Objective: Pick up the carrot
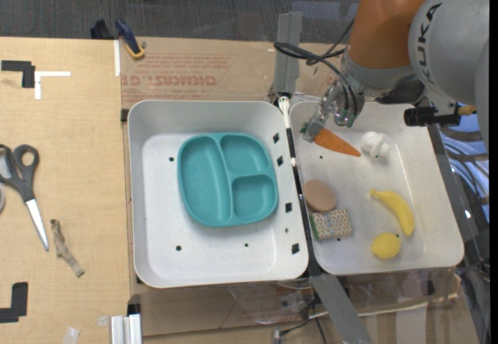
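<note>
The carrot (339, 142) is orange with a green top and lies at a slant in the back of the right bin (436, 179), its green end pointing toward the divider between the bins. My gripper (333, 114) hangs right over that green end, touching or nearly touching it. The grey arm with its orange band reaches in from the upper right. The gripper body hides how the carrot's top meets it.
Sharing the right bin are a white lump (375, 145), a banana (395, 210), a lemon (387, 245), a brown disc (320, 196) and a speckled sponge (332, 223). The left bin (148, 202) holds a teal divided plate (228, 179). Scissors (23, 179) lie on the bench at left.
</note>
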You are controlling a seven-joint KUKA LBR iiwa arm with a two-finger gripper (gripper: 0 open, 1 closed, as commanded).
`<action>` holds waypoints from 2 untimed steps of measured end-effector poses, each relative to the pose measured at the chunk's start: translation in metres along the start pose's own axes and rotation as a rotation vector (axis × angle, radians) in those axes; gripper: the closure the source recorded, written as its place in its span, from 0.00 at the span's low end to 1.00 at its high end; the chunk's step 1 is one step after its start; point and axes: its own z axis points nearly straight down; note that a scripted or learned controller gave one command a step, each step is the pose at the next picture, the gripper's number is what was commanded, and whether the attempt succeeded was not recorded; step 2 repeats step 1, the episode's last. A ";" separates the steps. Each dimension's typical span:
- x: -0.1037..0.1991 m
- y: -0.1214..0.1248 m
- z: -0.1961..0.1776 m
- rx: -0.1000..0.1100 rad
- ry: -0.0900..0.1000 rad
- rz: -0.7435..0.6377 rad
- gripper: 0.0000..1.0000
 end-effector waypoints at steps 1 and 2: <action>0.045 0.036 -0.042 0.002 0.001 0.208 1.00; 0.045 0.036 -0.042 0.002 0.001 0.208 1.00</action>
